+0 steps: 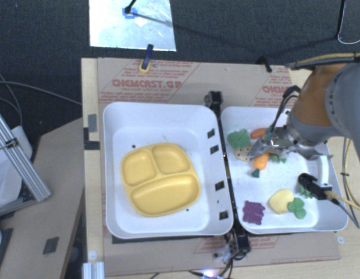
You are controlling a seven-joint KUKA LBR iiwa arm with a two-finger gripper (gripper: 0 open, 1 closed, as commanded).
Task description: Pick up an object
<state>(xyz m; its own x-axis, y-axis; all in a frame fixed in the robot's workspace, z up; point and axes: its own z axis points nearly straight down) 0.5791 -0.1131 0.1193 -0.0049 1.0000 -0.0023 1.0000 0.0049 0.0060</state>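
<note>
My gripper [266, 147] is low in the right bin [328, 214], among the toys in its upper half. An orange carrot [260, 162] lies just below its tip, touching or nearly so. A second orange piece [258, 133] sits just above it. To the left are a green leafy toy [238, 138] and a tan cookie-like piece [242, 153]. Nearer the front lie a purple grape bunch [253, 211], a yellow lemon [280, 201] and a small green piece [296, 208].
The left bin [116, 214] holds a yellow divided plate [160, 178]. A black divider [223, 167] with clips runs between the two bins. The grey arm with its orange band [310, 100] comes in over the right bin's far right corner.
</note>
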